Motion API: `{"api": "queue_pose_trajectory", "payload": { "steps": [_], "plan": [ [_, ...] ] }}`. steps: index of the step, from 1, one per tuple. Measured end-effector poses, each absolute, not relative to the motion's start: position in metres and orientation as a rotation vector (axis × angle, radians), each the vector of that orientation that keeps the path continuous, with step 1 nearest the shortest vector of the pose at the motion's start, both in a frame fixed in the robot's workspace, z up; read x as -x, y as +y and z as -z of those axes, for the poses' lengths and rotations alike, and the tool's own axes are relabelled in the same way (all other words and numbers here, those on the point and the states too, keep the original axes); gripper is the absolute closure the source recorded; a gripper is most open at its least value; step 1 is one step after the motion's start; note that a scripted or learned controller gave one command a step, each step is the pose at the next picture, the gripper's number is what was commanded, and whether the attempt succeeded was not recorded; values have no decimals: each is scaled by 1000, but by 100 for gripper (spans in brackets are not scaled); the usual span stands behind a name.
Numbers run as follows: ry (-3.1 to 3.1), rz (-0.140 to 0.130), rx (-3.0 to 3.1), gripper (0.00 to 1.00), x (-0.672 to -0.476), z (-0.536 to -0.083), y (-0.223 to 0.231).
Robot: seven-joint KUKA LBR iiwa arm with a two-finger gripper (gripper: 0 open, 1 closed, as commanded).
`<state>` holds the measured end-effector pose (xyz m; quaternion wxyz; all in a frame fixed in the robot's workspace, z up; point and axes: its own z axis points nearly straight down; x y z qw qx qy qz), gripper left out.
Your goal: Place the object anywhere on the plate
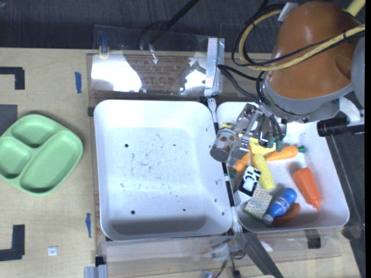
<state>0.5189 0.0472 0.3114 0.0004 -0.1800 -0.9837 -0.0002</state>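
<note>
The end effector [250, 133] hangs over the far left part of the right bin [335, 204], close to the wall between the two bins. I cannot tell if it is clamped on something. A small metal can [223, 145] sits just beside it, at this wall. In the same bin lie a corn cob [264, 171], two carrots [307, 185] and a blue bottle [280, 204]. The green plate [38, 153] rests on the tabletop [52, 74], far to the left, well apart from these things.
</note>
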Motion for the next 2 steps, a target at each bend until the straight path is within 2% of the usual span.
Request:
{"api": "queue_pose_trajectory", "payload": {
  "steps": [1,2],
  "plan": [
    [-3097,0,518,100,-486,-320,7],
    [-3124,1,344,100,-526,-435,66]
  ]
}}
